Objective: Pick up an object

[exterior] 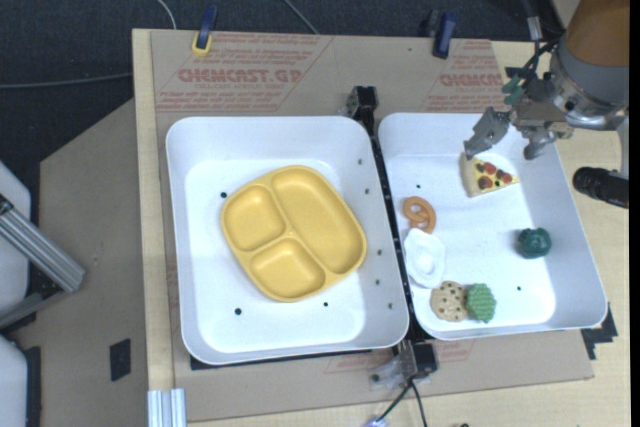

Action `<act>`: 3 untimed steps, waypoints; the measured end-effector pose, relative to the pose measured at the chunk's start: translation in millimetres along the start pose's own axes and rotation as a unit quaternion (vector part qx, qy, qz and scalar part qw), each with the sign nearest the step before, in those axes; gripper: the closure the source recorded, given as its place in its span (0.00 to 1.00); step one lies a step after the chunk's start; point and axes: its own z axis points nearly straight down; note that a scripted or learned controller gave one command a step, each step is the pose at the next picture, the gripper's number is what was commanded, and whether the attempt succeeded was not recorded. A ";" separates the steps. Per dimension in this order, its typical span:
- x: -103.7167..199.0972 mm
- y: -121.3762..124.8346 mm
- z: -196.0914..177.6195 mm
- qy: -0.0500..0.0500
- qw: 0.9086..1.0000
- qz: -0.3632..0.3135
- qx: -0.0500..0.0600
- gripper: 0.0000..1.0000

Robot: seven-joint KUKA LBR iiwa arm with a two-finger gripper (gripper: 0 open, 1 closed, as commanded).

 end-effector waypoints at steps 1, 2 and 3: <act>0.2 1.9 -7.2 -0.001 1.000 -0.001 -0.007 0.00; 1.4 6.9 36.6 0.000 1.000 -0.001 -0.004 0.00; -0.3 11.9 80.9 0.000 1.000 -0.001 -0.004 0.00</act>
